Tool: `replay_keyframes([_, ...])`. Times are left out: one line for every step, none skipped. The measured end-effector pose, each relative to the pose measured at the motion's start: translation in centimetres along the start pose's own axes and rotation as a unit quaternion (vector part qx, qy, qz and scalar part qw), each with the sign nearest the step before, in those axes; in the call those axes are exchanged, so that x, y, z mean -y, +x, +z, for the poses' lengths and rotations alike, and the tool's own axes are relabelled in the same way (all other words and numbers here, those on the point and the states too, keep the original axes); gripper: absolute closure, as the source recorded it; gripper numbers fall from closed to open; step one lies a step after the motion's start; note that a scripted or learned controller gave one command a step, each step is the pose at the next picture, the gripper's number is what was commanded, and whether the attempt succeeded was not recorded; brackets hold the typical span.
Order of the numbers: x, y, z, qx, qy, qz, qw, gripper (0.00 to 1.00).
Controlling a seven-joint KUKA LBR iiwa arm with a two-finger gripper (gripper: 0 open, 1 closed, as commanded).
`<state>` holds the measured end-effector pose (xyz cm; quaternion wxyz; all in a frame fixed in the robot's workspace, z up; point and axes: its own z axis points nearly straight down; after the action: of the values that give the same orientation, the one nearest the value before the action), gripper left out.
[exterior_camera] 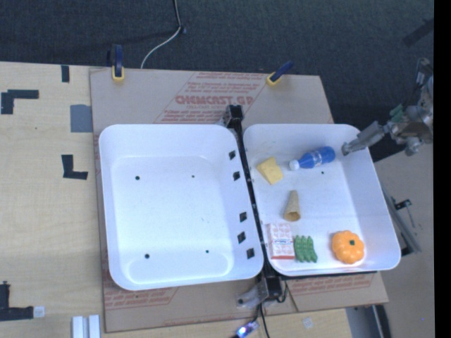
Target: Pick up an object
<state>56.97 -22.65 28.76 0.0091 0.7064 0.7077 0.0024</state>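
Bottle (314,158), blue with a white cap, lies on its side in the far part of the right bin (366,189); long axis runs left-right with a slight tilt, cap end pointing left and a touch nearer, blue base toward the far right corner. Gripper (350,147) sits at the far right rim of that bin, just beside the bottle's base; arm reaches in from the right edge, low and slanted, a grey finger angled down-left toward the bin; cannot tell how far the fingers are parted, and nothing shows between them. Right bin also holds: yellow block (268,170) near the divider, left of the bottle cap; tan cone (292,205) mid-bin, standing roughly near-far; red and white box (280,241) at the near left, with a green toy (304,248) touching its right side; orange pumpkin (348,247) near the near right corner. Left bin (113,189) sits beside it; both rest on a cardboard sheet (204,97).
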Motion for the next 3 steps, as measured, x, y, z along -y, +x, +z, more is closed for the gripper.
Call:
replay_keyframes([8.3, 5.2, 5.6, -0.007, 0.014, 0.001, 0.9999, 0.0])
replay_keyframes([9.2, 10.1, 20.7, -0.006, 0.012, -0.001, 0.9999, 0.0])
replay_keyframes([4.6, 14.6, 9.5, -0.005, 0.002, -0.003, 1.0, 0.0])
